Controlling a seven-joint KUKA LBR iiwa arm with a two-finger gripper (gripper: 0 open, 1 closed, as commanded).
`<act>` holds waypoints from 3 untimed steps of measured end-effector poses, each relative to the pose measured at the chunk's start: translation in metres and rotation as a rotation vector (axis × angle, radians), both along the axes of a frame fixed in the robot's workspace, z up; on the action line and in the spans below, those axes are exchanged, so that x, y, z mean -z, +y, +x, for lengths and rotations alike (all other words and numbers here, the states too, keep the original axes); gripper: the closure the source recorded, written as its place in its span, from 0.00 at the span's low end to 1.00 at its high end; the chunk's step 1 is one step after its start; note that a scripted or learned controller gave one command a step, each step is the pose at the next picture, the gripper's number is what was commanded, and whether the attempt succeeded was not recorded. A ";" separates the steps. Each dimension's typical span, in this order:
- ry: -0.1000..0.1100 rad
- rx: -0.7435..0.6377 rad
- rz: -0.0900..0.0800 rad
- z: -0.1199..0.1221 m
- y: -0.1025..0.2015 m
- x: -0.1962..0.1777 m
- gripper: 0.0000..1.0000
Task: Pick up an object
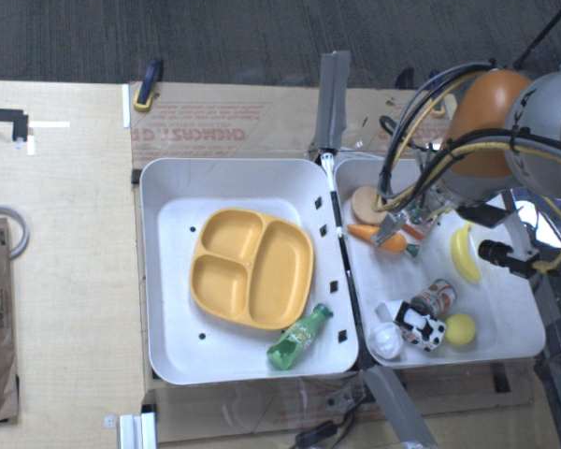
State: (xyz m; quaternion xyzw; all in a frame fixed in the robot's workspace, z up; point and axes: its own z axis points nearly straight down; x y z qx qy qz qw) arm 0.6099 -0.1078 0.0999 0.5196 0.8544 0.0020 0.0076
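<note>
My gripper (393, 235) hangs low over the upper left part of the right bin (505, 344). It is right at the thick end of an orange carrot (363, 233) that lies pointing left toward the divider. Whether the gripper touches or holds the carrot is hidden by its own body. A tan round disc (365, 200) lies just above the carrot. A yellow banana (464, 253) sits to the gripper's right.
The right bin's front holds a can (436, 298), a black-and-white cow toy (418, 325), a yellow ball (459, 329) and a white lump (385, 342). The left bin (168, 251) carries a yellow divided plate (252, 269) and a green bottle (299, 337).
</note>
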 end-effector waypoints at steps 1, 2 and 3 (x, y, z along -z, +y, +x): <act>-0.009 0.004 -0.005 0.002 -0.003 -0.011 1.00; 0.012 -0.219 0.000 0.050 0.029 -0.092 1.00; 0.016 0.235 0.004 0.013 0.009 -0.037 1.00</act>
